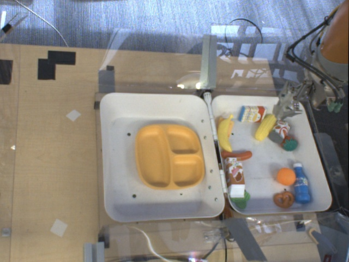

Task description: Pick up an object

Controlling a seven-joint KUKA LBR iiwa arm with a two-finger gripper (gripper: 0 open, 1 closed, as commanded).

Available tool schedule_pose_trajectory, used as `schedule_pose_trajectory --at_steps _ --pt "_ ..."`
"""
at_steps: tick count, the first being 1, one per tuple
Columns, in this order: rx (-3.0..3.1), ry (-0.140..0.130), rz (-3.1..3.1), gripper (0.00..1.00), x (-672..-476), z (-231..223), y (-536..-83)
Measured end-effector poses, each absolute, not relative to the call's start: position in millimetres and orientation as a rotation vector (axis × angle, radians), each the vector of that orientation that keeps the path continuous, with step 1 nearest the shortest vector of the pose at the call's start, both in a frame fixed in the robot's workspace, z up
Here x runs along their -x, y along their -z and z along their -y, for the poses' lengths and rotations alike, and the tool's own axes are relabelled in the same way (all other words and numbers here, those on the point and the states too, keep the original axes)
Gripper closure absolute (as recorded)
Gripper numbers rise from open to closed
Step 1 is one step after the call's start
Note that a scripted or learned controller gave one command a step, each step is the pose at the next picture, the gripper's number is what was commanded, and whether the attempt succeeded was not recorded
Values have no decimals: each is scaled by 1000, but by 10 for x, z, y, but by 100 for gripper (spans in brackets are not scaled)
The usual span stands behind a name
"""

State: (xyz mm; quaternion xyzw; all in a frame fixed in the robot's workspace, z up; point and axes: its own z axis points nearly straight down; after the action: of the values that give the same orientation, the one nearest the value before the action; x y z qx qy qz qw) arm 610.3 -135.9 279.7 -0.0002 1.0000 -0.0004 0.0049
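Note:
My gripper (286,109) hangs over the far right part of the right bin (322,171), just right of a yellow corn cob (265,127) and above a red-and-white can (281,129). Nothing shows between its fingers. A small red, white and blue bottle (251,114) lies to the left of the corn. A banana (225,134) rests by the bin's left wall, with a red sausage (237,155) and a brown-and-white carton (235,179) below it. An orange (286,176), a blue bottle (301,184), a brown pretzel (283,200) and a green piece (290,144) lie on the right.
The left bin (117,146) holds a yellow divided plate (169,155). A grey divider (215,146) runs between the bins. The arm and its cables (322,64) come in from the upper right. Bare wooden bench (49,146) spreads to the left.

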Motion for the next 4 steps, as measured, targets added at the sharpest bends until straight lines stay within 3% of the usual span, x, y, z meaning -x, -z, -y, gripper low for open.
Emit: schedule_pose_trajectory --at_steps 1,2,3,4 --pt "-87 -1 -3142 0 -5562 1872 -1643" --pt "-697 -1 -3053 0 -5066 1738 -927" --pt "-920 -4 -2979 0 -5068 1063 -919" --pt "-1162 -3 -2911 0 -4913 1069 -1117"
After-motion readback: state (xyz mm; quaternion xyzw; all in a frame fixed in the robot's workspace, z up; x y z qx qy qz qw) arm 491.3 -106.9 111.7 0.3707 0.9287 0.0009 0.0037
